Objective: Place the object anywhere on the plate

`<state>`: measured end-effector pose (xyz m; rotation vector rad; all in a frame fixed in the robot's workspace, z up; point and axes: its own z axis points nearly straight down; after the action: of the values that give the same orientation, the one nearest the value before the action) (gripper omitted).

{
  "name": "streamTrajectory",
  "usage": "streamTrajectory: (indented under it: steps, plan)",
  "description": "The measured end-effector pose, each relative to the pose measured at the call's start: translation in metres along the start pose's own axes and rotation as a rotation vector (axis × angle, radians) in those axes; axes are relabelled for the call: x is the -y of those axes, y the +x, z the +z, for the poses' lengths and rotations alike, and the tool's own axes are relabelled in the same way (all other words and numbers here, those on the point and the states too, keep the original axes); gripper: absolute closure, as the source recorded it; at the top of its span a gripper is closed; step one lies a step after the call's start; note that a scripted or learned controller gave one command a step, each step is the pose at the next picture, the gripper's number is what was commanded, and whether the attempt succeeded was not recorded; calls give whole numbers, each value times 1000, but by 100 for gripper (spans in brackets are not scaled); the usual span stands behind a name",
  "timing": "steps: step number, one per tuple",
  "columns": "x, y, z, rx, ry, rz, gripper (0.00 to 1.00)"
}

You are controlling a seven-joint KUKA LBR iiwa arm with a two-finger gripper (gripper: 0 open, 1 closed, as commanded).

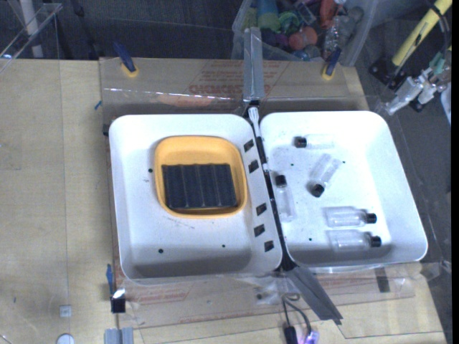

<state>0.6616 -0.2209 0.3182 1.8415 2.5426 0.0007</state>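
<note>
Vials (348,216) lie in right bin (401,192); yellow plate (165,156) sits in left bin (129,192).

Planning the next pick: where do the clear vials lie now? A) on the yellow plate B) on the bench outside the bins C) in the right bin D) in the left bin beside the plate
C: the vials are scattered across the floor of the right bin, while the yellow plate in the left bin carries just a dark ribbed insert.
</note>
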Motion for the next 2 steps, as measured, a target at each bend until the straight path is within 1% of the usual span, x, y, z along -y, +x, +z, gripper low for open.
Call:
streamTrajectory:
  steps: [1, 2]
  plan:
    - [-6, -2, 23, -1, 2, 18, 0]
    - [-5, -3, 55, -2, 2, 72, 0]
